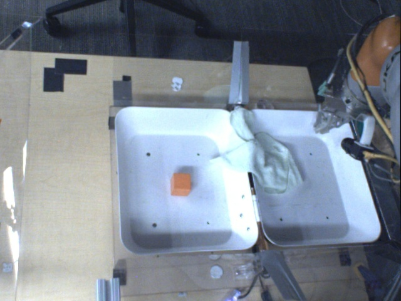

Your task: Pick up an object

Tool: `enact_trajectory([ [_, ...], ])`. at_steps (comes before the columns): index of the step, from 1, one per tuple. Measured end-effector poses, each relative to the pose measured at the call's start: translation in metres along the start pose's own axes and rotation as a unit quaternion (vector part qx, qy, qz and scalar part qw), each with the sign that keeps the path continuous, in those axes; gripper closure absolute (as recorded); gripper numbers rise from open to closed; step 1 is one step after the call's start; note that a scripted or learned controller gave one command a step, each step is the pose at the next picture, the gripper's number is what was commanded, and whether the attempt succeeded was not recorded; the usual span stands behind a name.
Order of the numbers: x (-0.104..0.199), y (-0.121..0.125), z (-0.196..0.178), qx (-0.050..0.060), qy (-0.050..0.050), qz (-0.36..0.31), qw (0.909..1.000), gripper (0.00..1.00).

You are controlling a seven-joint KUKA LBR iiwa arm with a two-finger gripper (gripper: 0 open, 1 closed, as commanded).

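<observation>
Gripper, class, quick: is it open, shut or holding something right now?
Gripper: cannot be told; it sits at the right bin's upper right corner, apart from the cloth.

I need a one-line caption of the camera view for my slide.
Small orange cube in the left white bin, pale crumpled cloth draped over the divider, gripper above the right white bin's far corner.

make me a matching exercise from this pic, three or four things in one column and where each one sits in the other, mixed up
Things:
1. orange cube
2. cloth
3. gripper
4. black tape marks

Places:
A. over the right bin's far right corner
B. on the bench, far left
C. on the left bin's floor
D. draped across the divide between the bins, mostly in the right bin

Pairs: 1-C, 2-D, 3-A, 4-B
</observation>
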State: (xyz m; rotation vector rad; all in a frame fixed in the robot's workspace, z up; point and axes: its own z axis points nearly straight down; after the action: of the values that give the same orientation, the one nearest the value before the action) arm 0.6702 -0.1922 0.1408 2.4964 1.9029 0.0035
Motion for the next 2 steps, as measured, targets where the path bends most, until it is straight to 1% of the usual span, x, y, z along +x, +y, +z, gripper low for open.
enact_trajectory([
  [1, 0.0074, -0.0022, -0.0114, 0.000, 0.000, 0.101, 0.9949, 1.00],
  [2, 0.0022, -0.0007, -0.0112, -0.001, 0.000, 0.185, 0.9828, 1.00],
])
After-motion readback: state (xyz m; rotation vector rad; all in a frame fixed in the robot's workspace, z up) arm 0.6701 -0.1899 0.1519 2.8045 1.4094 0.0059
